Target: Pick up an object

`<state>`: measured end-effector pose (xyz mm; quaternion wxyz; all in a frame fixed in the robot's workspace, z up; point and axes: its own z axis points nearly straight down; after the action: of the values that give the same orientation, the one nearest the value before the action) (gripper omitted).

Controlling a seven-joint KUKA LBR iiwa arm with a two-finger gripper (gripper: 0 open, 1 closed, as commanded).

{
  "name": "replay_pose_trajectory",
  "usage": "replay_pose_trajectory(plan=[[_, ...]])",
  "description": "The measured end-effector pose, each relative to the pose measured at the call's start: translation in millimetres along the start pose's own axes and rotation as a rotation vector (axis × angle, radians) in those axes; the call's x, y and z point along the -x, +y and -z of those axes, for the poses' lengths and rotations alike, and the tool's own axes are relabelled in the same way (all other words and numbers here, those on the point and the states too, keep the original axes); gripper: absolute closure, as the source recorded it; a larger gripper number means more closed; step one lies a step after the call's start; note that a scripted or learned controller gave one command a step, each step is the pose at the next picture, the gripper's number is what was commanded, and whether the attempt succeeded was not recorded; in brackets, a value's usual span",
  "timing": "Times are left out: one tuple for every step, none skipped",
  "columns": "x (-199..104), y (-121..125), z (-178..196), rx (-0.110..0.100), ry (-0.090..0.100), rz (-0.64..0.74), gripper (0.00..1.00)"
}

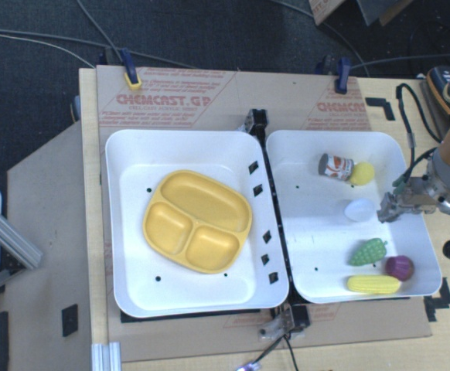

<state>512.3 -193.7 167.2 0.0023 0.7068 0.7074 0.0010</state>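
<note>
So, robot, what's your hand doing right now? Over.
Hand low at right bin's right side, holding nothing visible. Nearest: pale disc, just beside it. Green toy, purple one, yellow corn closer to the front.

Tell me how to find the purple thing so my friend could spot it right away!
Look in the right-hand white bin, down in its near right corner. The purple thing is small and round, sitting just above the yellow corn and beside the bumpy green toy. It is the one dark purple piece there.
</note>
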Motion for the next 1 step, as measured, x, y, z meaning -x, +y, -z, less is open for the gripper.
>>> replay_pose_trajectory(plan=[[7.6,-3.3,47.6,0.001,-0.001,-0.001,1.00]])
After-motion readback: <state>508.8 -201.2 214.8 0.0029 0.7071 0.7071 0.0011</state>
